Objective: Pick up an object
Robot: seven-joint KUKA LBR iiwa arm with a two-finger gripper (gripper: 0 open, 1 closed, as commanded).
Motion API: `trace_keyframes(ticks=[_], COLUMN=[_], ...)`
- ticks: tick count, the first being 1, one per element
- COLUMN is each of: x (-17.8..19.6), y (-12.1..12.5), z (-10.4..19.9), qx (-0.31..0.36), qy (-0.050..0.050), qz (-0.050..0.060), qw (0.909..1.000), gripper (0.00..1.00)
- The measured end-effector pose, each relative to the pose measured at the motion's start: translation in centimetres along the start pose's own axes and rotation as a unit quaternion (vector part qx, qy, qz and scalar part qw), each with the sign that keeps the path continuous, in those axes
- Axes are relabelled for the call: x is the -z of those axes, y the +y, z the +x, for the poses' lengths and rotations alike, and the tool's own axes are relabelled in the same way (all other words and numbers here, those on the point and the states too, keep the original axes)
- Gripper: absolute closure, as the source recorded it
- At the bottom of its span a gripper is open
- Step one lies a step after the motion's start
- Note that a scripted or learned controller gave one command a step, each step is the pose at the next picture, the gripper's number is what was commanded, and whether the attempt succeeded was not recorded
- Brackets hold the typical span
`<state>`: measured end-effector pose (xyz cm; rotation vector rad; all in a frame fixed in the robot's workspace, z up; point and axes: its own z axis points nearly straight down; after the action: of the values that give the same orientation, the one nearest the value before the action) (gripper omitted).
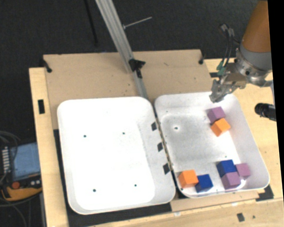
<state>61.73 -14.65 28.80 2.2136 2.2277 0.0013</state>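
Purple cube (215,114) in right bin (249,141), far end, touching orange cube (221,126). Gripper (217,96) hovers just above; opening unclear, cannot tell. You drop straight, straddle purple alone, avoid orange neighbour.

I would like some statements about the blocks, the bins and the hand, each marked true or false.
1. All blocks lie in the right bin. True.
2. A purple block touches an orange block. True.
3. The hand is over the left bin. False: it is at the right bin's far edge, near the purple block.
4. The hand holds a blue block. False: the blue blocks lie near the bin's front edge.
5. A second orange block sits beside a blue block. True.
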Motion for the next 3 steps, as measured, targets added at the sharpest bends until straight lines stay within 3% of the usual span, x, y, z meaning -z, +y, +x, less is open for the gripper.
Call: trace_keyframes(ticks=[3], x=[-3.8], y=[0.4], z=[16.5], qx=[0.001], qy=[0.001], qz=[0.001], qw=[1.0000], gripper=[1.00])
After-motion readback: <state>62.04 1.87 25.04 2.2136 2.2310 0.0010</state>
